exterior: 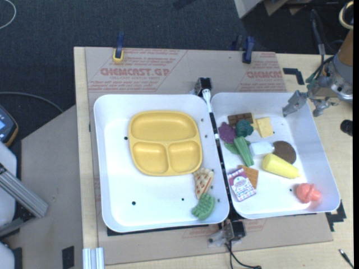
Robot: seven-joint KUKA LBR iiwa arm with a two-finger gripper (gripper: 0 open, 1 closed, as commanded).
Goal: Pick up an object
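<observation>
Gripper (305, 102) stood over the right bin's (320, 144) far right rim.
Fingers spread apart, nothing between them.

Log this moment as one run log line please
gripper: open, over right bin's far right corner, holding nothing | right bin: toy foods untouched | left bin: yellow tray, waffle piece

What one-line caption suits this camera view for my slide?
Gripper open above the right bin's far corner; yellow tray in the left bin.
</observation>
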